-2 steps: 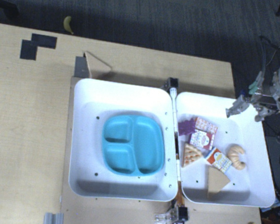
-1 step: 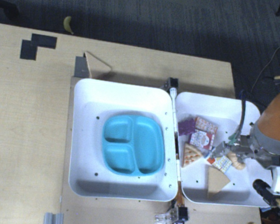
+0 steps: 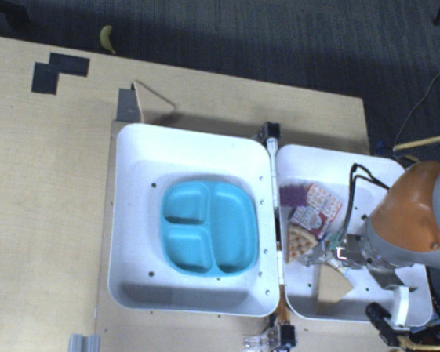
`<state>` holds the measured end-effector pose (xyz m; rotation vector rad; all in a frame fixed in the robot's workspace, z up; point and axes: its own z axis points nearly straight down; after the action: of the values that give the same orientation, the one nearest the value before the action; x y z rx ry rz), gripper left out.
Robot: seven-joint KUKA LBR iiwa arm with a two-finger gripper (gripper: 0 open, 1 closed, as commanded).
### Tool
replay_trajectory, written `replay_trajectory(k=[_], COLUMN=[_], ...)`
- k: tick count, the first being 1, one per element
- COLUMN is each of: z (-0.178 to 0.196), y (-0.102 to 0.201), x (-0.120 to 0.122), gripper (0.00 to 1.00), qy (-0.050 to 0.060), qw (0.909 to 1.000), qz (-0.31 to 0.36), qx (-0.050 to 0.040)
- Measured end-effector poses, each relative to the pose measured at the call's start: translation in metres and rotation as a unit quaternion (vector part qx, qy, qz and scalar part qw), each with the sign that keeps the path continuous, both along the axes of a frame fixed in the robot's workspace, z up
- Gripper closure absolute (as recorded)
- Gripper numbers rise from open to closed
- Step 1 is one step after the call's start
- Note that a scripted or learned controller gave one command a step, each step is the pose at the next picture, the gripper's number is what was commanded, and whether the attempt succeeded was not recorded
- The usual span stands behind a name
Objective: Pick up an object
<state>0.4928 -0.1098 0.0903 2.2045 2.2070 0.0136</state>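
The right bin (image 3: 378, 170) holds a small pile of objects on its left side: a purple bunch (image 3: 291, 194), a white packet with a red pattern (image 3: 320, 200), a smaller patterned packet (image 3: 306, 217) and a tan checkered piece (image 3: 299, 240). A beige wedge (image 3: 332, 285) lies near the bin's front wall. My gripper (image 3: 328, 253) reaches in from the right and hangs low between the checkered piece and the wedge. The orange band (image 3: 411, 213) and wrist cover the bin's right half.
In the left bin (image 3: 134, 201) lies a blue divided plate (image 3: 208, 225). A black bar (image 3: 275, 193) runs along the divide between the bins. Cables trail over the bench at the front right.
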Motion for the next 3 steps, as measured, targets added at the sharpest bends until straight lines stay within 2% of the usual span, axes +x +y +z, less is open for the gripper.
replay_trajectory(k=[1, 2, 3], z=[0.013, 0.095, 0.094], y=[-0.001, 0.106, 0.105], x=[0.003, 0.066, 0.066], gripper=[1.0, 1.0, 0.0], qy=[-0.005, 0.009, 0.01], qw=[1.0, 0.9999, 0.9999], qz=[0.0, 0.002, 0.002], qx=[-0.0015, 0.0057, 0.0051])
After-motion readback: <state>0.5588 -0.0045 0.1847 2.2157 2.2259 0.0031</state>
